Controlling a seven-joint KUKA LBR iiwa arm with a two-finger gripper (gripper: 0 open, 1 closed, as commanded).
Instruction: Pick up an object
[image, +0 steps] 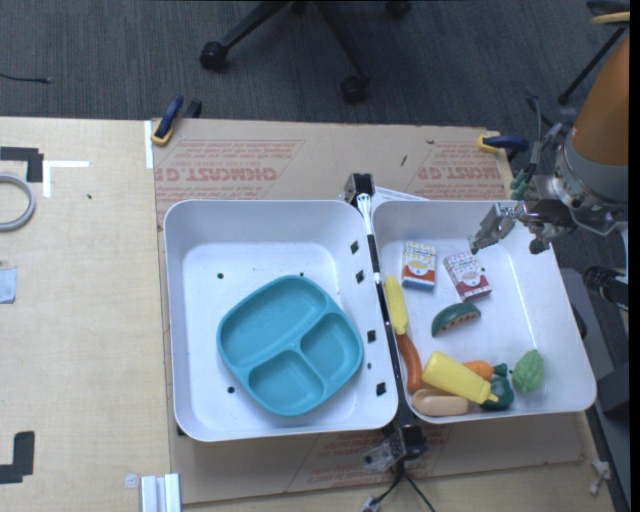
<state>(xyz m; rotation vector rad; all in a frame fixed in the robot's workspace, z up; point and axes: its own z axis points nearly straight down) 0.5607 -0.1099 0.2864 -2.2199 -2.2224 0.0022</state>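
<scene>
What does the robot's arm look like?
The arm is grey with a big orange band near the top. Lower down it gets bumpy, with small metal parts and thin cables. At its end sits a little grey metal gripper.

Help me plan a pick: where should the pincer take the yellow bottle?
Probably across the wide body of the yellow bottle, coming from straight above. It lies flat and slanted, its red tip against the broccoli, so close the pincer across its short width, away from the crowded tip.
</scene>
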